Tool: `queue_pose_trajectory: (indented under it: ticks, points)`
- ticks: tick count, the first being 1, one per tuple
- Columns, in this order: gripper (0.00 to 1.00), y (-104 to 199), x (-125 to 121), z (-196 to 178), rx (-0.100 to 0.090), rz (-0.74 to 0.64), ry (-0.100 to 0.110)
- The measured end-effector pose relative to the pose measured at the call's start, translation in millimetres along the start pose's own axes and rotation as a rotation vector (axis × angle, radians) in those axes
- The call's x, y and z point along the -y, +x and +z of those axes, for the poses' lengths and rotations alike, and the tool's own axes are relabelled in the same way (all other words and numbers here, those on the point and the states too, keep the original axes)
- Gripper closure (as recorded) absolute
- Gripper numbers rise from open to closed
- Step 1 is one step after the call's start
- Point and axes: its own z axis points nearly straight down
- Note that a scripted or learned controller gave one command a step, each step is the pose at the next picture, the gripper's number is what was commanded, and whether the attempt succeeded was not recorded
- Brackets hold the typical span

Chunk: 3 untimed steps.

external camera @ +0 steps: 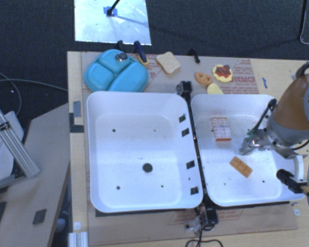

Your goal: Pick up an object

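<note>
Just fingers [249, 147] near waffle [241, 166], apart

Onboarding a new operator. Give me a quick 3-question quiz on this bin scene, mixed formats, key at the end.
1. True or false: the orange block lies in the left bin.
2. Which lies nearer the divider between the bins: A) the red-and-white box, B) the orange block?
3. Fill in: the gripper hangs over the ___ bin.

Key: 1 false, it lies in the right bin. 2 A. 3 right.
</note>
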Motion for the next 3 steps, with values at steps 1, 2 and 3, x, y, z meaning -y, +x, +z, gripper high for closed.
queue_pose_trajectory:
  ticks: [1,2,3]
  points:
    - [1.00,-35,48,-2,-0.003,0.008,-0.006]
    - [1.00,-2,10,-22,-0.005,0.000,0.005]
    - [1.00,-35,48,-8,-0.005,0.010,0.011]
